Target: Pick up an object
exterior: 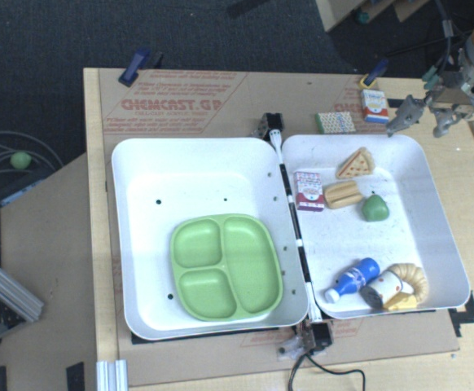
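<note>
A ball lies on the dark floor at the far left, beside a coil of cable. On the bench, a blue clip sits at the upper left corner of the brown board.

The left bin holds a green plate with three compartments, lying flat toward the near side of the bin. A black clamp sits at the far end of the seam where the two bins meet.

The right bin holds the loose objects. A small red-and-white carton lies against its left wall. Just right of it lies a tan block, and above that a wedge shaped like a slice of pizza. A green ball rests touching the right end of the tan block. Toward the near side, a blue bottle lies on its side, and just right of it a bagel sits with a small dark-and-yellow piece against it.

Behind the right bin, on the board, lie a small patterned card and a little box.

The jaws hang at the upper right, above the far right corner of the right bin, apart from every object. The two fingers stand spread, with nothing between them.
</note>
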Controlling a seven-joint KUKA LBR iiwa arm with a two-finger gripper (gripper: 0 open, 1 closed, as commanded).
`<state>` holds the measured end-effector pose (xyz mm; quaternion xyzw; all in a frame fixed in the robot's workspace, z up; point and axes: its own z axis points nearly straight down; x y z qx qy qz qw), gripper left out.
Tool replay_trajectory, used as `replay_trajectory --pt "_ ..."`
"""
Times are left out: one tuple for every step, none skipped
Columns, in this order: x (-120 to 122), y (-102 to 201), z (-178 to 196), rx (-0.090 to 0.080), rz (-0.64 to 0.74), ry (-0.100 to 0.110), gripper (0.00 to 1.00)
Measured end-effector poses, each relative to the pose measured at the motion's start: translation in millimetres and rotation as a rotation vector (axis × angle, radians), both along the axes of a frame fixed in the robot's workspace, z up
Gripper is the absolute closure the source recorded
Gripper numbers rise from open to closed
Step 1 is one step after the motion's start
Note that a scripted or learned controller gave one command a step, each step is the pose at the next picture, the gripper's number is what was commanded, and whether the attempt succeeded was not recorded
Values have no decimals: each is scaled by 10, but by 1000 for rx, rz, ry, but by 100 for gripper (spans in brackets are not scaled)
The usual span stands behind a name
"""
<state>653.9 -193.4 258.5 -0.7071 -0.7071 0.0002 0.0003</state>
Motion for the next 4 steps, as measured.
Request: replay_trajectory --pt "92 -249 -1562 7 2 2 0" --pt "-687 -37 -1525 0 0 0 0" --pt "-388 584 -1742 1 2 -2 0" --pt "42 691 -1735 0 0 0 0"
